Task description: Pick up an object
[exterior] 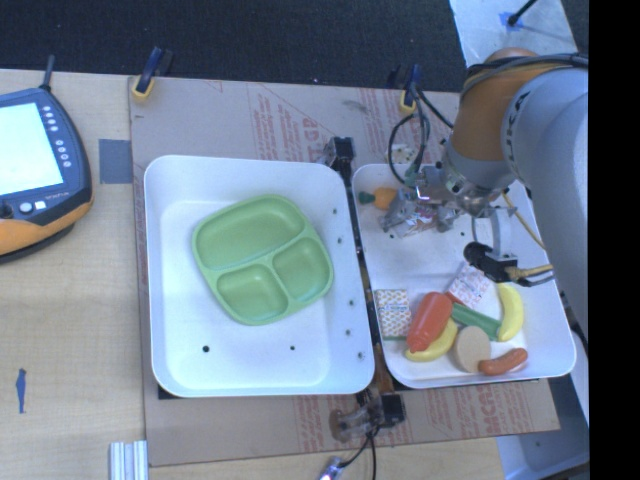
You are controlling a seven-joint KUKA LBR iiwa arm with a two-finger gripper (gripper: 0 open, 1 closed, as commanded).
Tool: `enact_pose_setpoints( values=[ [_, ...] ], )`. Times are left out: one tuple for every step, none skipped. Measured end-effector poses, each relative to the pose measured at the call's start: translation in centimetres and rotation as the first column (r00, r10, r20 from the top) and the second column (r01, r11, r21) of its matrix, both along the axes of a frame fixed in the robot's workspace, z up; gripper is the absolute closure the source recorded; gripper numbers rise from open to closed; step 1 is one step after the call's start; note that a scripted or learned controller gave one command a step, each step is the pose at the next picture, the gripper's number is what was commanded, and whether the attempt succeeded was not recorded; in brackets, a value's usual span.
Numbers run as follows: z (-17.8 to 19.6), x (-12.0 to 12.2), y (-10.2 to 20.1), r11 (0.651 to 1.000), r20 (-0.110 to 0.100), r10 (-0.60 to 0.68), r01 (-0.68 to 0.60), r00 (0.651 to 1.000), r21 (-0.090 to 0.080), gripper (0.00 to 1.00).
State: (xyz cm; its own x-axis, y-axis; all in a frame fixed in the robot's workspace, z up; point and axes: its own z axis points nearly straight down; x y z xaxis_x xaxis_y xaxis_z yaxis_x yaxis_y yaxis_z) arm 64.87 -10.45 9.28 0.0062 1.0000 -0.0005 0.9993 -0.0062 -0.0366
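The right bin [560,353] holds a pile of toy food near its front: a red pepper [431,316], a yellow banana [512,310], a second yellow piece [428,350], a round tan slice [470,348], a sausage [501,362], a green piece [476,318], a patterned packet [392,314] and a white packet [471,287]. A small orange and green carrot [380,197] lies at the bin's far left corner. My gripper [412,218] hangs low over the bin's far part, just right of the carrot and well behind the pile.
The left bin [165,268] carries a green divided plate [263,258]. A handheld control pendant [35,173] lies at the far left of the bench. Clamps [148,76] and cables [410,138] sit along the bins' far edges. The arm [520,118] covers the right bin's far right corner.
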Motion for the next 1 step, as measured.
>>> enact_pose_setpoints(
  values=[
    [0.86, -0.28, -0.10, 1.000, -0.014, 0.000, 0.000, 1.000, 0.002, 1.00]
  ],
)
